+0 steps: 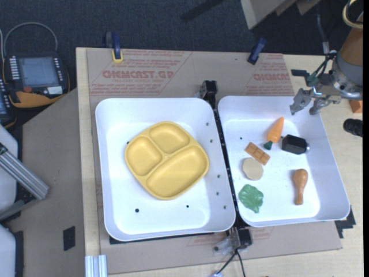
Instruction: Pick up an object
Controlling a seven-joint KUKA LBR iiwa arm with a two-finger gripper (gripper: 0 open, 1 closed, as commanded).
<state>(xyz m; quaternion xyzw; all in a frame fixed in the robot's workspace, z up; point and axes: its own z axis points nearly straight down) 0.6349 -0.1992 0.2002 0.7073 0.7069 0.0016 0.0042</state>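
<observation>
I am watching the bench from the fixed overhead camera. The gripper (307,104) is hovering at the far right corner of the right bin (328,209), over its far rim, with the grey wrist reaching in from the right edge. Its two fingers (298,105) are standing apart with open air between them; nothing is sitting between them, so I am logging the pincer as spread and empty.

The right bin is holding all the small items. The orange carrot (275,130) is lying tilted in the far part of the bin, nearest the gripper but apart from it. Just to its right a black block (293,145) is resting. Nearer and to the left, a brown waffle piece (257,153) is sitting just beside a round tan cookie (252,169). A green leafy piece (251,197) is lying at the near left of this bin. A brown drumstick (299,185) is lying toward the near right, well apart from the rest.

The left bin (115,154) is holding a yellow divided plate (166,160) with three compartments, sitting roughly in the middle.
</observation>
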